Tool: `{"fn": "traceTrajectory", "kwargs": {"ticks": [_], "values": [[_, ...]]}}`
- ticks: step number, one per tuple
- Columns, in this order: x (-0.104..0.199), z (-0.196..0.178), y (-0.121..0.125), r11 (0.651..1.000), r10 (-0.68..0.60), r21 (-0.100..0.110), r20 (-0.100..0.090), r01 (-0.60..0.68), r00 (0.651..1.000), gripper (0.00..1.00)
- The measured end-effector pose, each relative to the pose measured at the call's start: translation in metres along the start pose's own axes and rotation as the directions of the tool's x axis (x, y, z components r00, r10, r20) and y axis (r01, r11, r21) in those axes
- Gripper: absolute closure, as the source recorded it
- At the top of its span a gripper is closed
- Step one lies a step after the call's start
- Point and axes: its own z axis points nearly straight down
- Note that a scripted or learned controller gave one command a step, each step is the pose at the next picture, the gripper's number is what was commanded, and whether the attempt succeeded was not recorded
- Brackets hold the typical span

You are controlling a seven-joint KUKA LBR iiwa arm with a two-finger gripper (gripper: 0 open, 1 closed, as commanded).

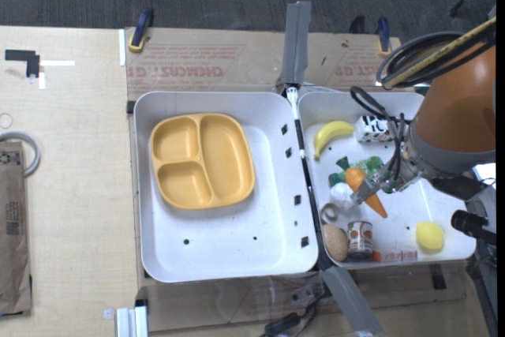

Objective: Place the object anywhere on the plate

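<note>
Your tool [369,189] is down in the right bin [442,225], at the carrot [366,190]; whether it pinches, you cannot tell; banana [331,136] at eleven o'clock of it; yellow plate [202,161] sits in the left bin [229,249]

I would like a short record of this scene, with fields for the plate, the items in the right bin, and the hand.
plate: yellow plate with three compartments, lying in the left bin, nothing on it
right bin: banana, carrot, lemon, can, brown egg-shaped item
hand: low over the right bin, right beside the carrot; whether it grips the carrot cannot be told
task state: no object on the plate yet
</note>
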Motion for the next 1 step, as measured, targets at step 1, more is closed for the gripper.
{"fn": "traceTrajectory", "kwargs": {"ticks": [1], "values": [[0.0289, 0.0119, 0.0609, 0.992, -0.128, 0.000, 0.000, 0.128, 0.992, 1.00]]}}
